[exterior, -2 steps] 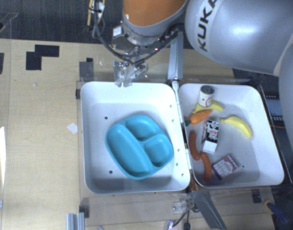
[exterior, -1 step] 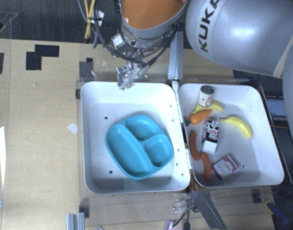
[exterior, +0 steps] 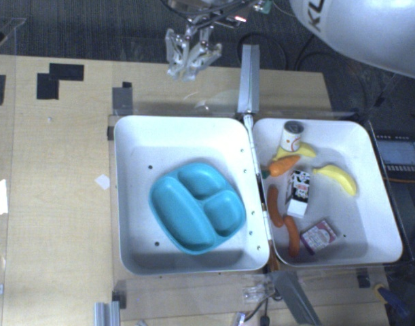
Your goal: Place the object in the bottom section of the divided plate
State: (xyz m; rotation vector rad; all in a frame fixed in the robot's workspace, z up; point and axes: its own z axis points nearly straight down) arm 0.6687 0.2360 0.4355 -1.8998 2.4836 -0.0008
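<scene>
Turquoise plastic catches the eye first: a divided plate (exterior: pixel 197 206) with three sections lies tilted in the left white bin (exterior: pixel 136 182), nothing resting in any of its sections. The right white bin (exterior: pixel 377 182) holds a cluster of small items. Near its top stands a small can (exterior: pixel 293 136) with a dark lid. Just below it lie a yellow banana (exterior: pixel 338 178), a second yellow piece partly hidden behind an orange carrot (exterior: pixel 284 167), a black-and-white carton (exterior: pixel 299 191), two reddish sausages (exterior: pixel 280 220) along the bin's left wall, and a small purple box (exterior: pixel 318 236) whose print is too small to read. The gripper (exterior: pixel 191 53) hangs above the bench beyond the far edge of the left bin, well apart from every item. Its pale fingers are blurred together, so whether they are spread or closed cannot be told; nothing is seen between them. The grey arm (exterior: pixel 356 12) is cut off at the top right.
</scene>
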